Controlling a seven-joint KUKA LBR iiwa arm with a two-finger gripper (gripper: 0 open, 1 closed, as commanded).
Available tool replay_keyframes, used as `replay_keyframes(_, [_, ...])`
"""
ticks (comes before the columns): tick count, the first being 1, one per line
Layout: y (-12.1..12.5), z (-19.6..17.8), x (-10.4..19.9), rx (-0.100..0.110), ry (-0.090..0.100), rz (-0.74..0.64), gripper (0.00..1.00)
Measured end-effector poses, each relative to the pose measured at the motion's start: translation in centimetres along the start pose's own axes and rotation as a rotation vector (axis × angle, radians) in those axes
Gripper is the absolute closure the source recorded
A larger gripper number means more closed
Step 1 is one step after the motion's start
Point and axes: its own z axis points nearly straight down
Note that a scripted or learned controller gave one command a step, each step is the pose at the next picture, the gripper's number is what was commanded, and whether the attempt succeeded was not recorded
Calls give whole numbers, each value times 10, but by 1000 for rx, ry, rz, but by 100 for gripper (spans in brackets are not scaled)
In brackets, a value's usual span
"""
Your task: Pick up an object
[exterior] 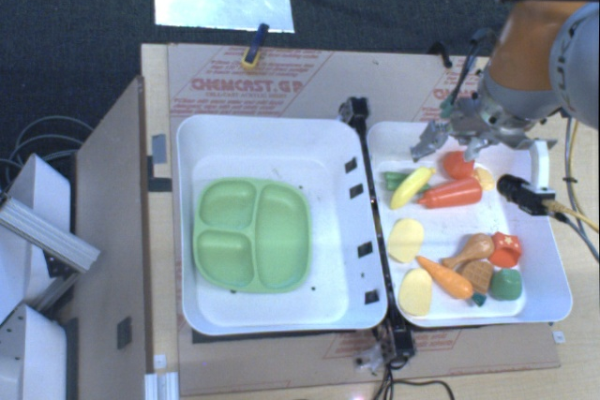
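Observation:
My gripper (451, 145) hangs over the back of the right bin (561, 293), open, its grey fingers (428, 143) spread apart with nothing between them. Just below it lies a red tomato (457, 165). Close in front of that are an orange-red carrot-shaped piece (452, 194) and a yellow banana (411, 187) next to a small green piece (395, 175). Nearer the front of that bin lie a pale yellow disc (406, 239), an orange carrot (445, 277), a brown drumstick (470, 250), a red pepper (506, 250) and a green piece (506, 285).
The left bin (216, 140) holds a green divided plate (252, 234). A black divider with clips (367, 192) runs between the bins. The arm (539, 42) reaches in from the upper right. Another pale yellow piece (415, 292) lies at the right bin's front left.

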Motion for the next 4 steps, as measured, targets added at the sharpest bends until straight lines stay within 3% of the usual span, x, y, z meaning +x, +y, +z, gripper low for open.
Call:
replay_keyframes(1, [1, -11, 0, -4, 0, -2, 100])
replay_keyframes(2, [27, -23, 78, -4, 2, -9, 100])
replay_keyframes(3, [46, -51, 138, -4, 3, -8, 100])
replay_keyframes(4, [36, -61, 221, -1, 3, -9, 100])
